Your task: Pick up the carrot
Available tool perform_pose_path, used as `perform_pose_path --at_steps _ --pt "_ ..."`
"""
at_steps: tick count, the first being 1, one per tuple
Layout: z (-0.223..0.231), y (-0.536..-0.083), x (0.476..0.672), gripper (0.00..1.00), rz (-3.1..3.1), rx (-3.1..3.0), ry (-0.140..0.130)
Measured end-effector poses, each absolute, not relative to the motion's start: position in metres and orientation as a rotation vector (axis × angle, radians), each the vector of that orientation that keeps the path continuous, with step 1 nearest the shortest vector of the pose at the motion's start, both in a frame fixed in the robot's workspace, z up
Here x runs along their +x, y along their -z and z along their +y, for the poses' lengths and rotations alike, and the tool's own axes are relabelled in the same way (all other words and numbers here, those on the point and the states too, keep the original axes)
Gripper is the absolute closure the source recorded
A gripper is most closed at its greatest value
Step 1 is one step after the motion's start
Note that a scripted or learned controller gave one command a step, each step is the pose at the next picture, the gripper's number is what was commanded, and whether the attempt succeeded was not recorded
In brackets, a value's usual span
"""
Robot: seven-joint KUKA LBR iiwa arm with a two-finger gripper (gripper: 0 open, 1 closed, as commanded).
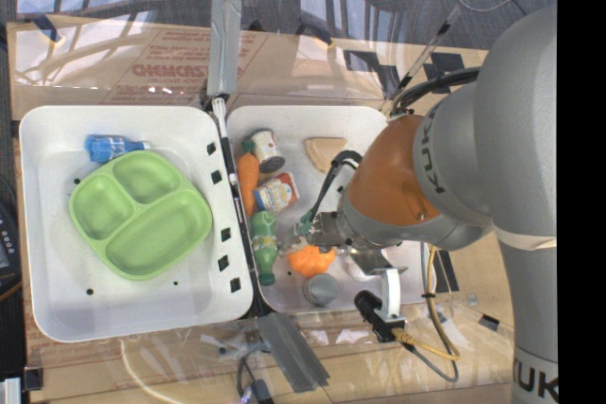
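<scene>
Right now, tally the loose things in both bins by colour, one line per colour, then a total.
Green: 2, divided plate and bottle
Orange: 2, carrot and orange lump
Blue: 1, bottle
Tan: 1, wedge
Grey: 1, round piece
Multicoloured labels: 2, can and pouch
Total: 9

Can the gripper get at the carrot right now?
Probably yes. The carrot lies uncovered along the right bin's left wall, top side open. It's tight, though: a can and a pouch sit close beside it, and the gripper hangs lower in that bin.
</scene>
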State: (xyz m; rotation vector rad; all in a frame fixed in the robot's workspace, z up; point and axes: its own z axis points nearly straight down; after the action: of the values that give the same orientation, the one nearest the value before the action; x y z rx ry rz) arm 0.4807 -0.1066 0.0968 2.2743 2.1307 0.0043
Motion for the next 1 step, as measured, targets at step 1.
perform_pose_path --at_steps 1 --pt "-0.1075 -0.1064 0.4814 1.00 2.135 2.268 -0.003"
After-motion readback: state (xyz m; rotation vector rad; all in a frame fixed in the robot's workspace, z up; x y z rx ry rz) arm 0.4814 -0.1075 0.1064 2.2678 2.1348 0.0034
